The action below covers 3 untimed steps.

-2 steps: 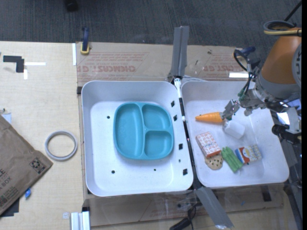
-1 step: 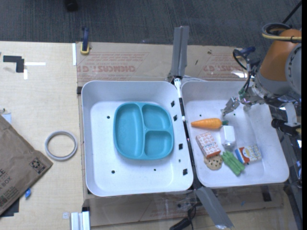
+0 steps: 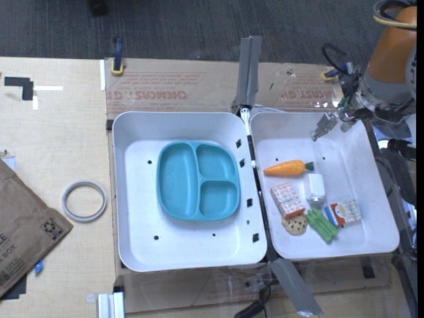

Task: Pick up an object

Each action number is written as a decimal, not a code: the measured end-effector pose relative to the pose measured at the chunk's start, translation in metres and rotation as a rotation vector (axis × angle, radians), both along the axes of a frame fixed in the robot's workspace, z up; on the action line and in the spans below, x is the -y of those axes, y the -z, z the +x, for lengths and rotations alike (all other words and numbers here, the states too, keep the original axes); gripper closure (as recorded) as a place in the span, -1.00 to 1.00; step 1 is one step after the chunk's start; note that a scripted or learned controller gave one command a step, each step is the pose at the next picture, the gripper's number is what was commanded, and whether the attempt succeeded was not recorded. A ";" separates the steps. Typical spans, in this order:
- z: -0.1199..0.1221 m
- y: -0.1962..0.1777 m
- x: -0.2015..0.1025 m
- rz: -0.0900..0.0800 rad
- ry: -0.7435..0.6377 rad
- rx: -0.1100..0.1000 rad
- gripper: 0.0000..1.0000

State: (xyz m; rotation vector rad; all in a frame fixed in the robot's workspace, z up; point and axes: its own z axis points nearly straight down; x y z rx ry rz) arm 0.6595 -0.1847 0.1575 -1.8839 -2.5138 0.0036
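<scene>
The right bin holds a small pile of toy food. An orange carrot lies across its middle, with a white block just below its green tip. A red and white box, a cookie, a green pod and a small printed carton sit toward the front. My gripper hangs over the bin's back part, above and to the right of the carrot, and nothing shows in it. The grey arm with its orange band comes in from the upper right.
A teal divided plate lies in the left bin. On the bench to the left are a grey tape ring and a brown cardboard box. A grey divider post stands behind the seam between the bins.
</scene>
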 end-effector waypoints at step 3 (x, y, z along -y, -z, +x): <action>0.001 -0.026 0.037 -0.002 0.215 -0.005 1.00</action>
